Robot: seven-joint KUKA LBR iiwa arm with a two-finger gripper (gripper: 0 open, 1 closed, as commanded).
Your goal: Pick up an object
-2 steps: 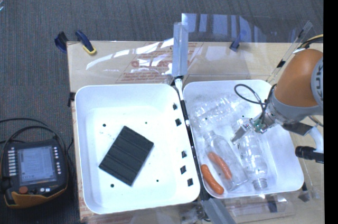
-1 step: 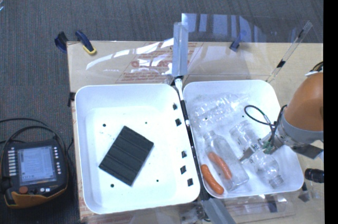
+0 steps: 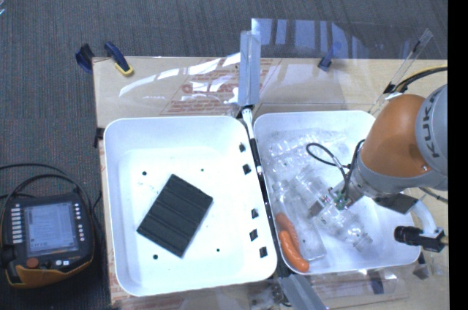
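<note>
My gripper (image 3: 327,208) reaches into the right bin (image 3: 322,118), low over a heap of clear plastic pieces (image 3: 300,169). It stands just above a transparent piece (image 3: 344,224) near the bin's middle. An orange carrot-shaped object (image 3: 290,240) lies at the bin's front left corner, left of and below the gripper. In the left bin (image 3: 124,140) a black ribbed rectangular block (image 3: 175,215) lies flat. The clear plastic makes it hard to see what, if anything, sits between the fingers.
A clear divider panel (image 3: 249,74) rises between the bins at the back. Blue and yellow clamps (image 3: 110,58) grip the bench's back left corner. A teach pendant (image 3: 45,232) rests on the floor at the left. Small black tabs (image 3: 252,210) line the left bin's right wall.
</note>
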